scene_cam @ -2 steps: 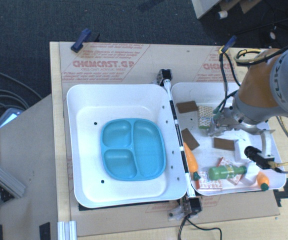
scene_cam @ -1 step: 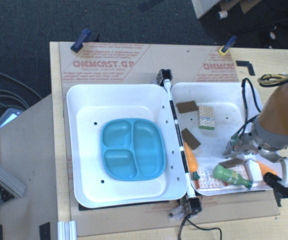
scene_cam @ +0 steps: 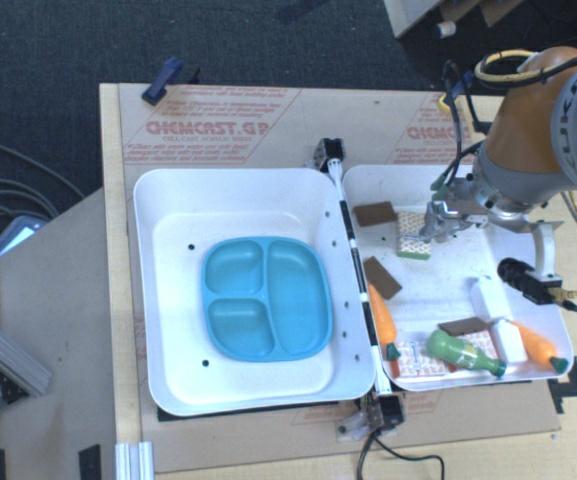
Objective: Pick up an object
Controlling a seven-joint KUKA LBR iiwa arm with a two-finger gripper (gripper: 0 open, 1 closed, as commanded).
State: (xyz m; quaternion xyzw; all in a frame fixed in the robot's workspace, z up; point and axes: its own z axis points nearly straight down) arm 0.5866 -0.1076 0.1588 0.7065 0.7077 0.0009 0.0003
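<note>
My gripper hangs low over the back of the right bin, coming in from the right. Just to its left, touching or nearly touching it, lies a small green-and-white patterned block. A flat brown rectangle lies further left, near the bin's back left corner. Another brown piece lies tilted by the left wall. Nothing shows as lifted off the bin floor.
The front of the right bin holds an orange carrot, a green bottle on a patterned card, two white blocks, a brown strip and a second carrot. A blue divided plate fills the left bin.
</note>
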